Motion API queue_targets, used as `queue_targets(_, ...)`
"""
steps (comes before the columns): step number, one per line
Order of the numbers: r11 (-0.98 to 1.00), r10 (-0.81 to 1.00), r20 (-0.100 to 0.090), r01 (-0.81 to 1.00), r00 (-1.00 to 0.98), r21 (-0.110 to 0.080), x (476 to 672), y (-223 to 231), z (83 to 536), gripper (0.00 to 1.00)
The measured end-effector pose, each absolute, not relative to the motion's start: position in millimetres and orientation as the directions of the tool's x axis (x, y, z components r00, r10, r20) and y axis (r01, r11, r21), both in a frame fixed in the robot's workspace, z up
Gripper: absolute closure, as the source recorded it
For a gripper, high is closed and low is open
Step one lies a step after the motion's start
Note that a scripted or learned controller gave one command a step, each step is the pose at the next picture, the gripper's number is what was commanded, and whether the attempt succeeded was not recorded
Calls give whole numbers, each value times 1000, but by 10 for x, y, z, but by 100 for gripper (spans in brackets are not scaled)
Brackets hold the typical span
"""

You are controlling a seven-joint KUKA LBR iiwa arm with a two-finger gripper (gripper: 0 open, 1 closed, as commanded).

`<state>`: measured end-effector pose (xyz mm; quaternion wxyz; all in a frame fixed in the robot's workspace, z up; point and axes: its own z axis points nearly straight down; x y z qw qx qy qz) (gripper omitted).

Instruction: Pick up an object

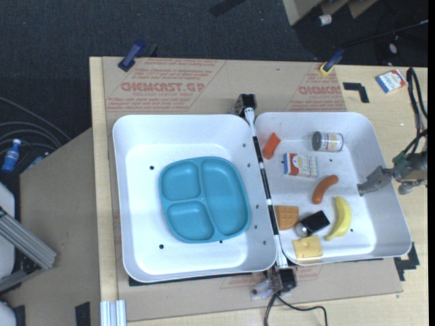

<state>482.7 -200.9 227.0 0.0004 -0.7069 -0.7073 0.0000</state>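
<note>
Nothing is being lifted yet, so the pick is all ahead. Along the right-hand white bin's [389, 240] near edge, a yellow cheese-like block [308, 248], a waffle square [286, 216], a small black box [314, 221] and a yellow banana [340, 217] are lying untouched. Further back, a sausage [324, 188] and a carton [300, 164] are waiting. The gripper [372, 181] is hovering over that bin's right edge; its grip state I cannot tell.

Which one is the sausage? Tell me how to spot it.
Find the right white bin, the one crowded with small items. Near its middle, just above the yellow banana, lies the sausage: a short, reddish-brown curved link, darker than the orange wedge further up.
</note>
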Motion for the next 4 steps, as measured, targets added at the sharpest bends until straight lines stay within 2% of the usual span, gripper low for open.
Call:
queue_targets(1,0,1000,1,1000,0,-2,5098,-2086,1293,0)
queue_targets(2,1,1000,1,1000,-1,0,5901,-1355,845,0)
queue_targets(3,2,1000,0,1000,-2,2,5905,-1358,947,100)
queue_targets(4,1,1000,0,1000,-1,1,5518,-1083,2100,100)
